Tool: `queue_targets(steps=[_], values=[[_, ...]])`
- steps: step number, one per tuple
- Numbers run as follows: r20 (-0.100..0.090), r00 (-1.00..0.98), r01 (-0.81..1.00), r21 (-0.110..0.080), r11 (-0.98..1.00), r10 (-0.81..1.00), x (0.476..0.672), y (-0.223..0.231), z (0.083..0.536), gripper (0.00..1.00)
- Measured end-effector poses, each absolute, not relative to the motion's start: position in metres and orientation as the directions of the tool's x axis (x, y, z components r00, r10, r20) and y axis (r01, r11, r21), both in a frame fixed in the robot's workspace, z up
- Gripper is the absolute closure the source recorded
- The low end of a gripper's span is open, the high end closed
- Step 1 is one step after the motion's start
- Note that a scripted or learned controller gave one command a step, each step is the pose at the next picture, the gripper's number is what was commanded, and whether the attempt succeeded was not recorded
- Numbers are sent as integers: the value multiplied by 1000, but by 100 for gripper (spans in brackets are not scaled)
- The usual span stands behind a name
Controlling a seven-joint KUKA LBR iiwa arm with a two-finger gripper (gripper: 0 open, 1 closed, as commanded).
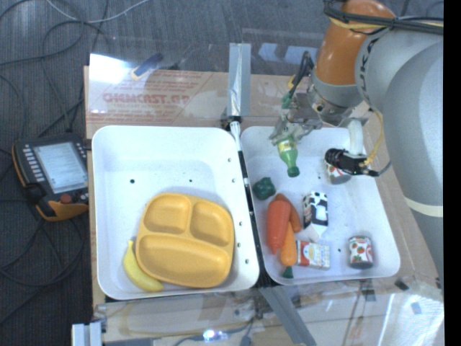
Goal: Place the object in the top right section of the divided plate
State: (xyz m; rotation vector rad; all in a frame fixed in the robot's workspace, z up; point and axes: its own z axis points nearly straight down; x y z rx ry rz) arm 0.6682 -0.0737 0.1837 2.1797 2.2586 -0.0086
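Dark carpet point(180, 13) with loose cables point(65, 9) surrounds the bench point(166, 96).

Arm reaching in from the right, tool lowered.

The grey arm point(403, 85) bends in from the upper right, its orange band point(346, 42) above the wrist. The tool point(289, 132) points down and leftward, fingers closed about a small green bottle point(289, 156).
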Motion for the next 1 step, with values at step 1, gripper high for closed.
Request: queue_targets(steps=[1], values=[[0, 32, 999, -3, -32, 999, 623, 5, 183, 100]])
